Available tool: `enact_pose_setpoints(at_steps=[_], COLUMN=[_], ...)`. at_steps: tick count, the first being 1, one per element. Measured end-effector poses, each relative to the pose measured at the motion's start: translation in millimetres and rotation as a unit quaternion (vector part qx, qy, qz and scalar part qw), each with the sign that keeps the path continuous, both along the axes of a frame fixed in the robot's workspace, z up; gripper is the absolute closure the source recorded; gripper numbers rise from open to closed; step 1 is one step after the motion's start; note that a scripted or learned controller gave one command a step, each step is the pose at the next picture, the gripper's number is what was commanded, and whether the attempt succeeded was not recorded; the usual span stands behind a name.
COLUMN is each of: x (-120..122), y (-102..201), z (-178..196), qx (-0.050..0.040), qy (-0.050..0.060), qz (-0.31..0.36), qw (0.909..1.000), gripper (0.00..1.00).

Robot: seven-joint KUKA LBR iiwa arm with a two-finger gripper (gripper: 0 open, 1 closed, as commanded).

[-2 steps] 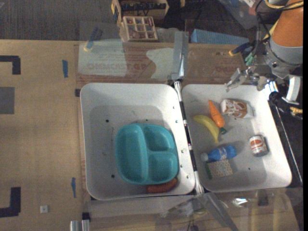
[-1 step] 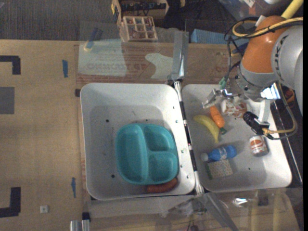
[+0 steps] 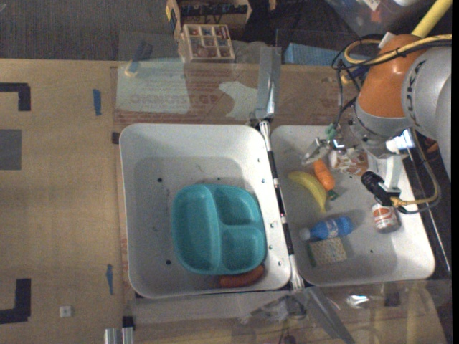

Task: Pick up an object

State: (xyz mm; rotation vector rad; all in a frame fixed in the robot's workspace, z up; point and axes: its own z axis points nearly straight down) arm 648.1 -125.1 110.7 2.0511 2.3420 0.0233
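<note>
My gripper (image 3: 326, 147) hangs over the far part of the right bin (image 3: 412, 260), just above the top end of an orange carrot (image 3: 325, 175). A yellow banana (image 3: 310, 189) lies beside the carrot on its left. Nearer the front are a small blue water bottle (image 3: 328, 228) on its side and a speckled tan sponge (image 3: 328, 251). A small red and silver can (image 3: 385, 218) stands at the right. A white and red packet (image 3: 350, 163) lies close to the gripper's right, partly under the wrist.
The left bin (image 3: 143, 156) holds a teal divided plate (image 3: 216, 228), with a red sausage (image 3: 242, 279) against the front wall. A metal divider (image 3: 276, 199) separates the bins. The grey and orange arm (image 3: 391, 92) covers the right bin's far right corner.
</note>
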Motion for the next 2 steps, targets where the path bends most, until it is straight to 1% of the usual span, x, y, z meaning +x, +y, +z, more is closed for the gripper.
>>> enact_pose_setpoints(at_steps=[1, 2], x=[-11.2, -8.0], y=[9.2, 5.5], z=[-1.8, 13.8], qx=[-0.0045, -0.0078], qy=[-0.012, -0.018], qz=[-0.008, -0.009], qw=[0.9999, 0.9998], gripper=[0.00, 1.00])
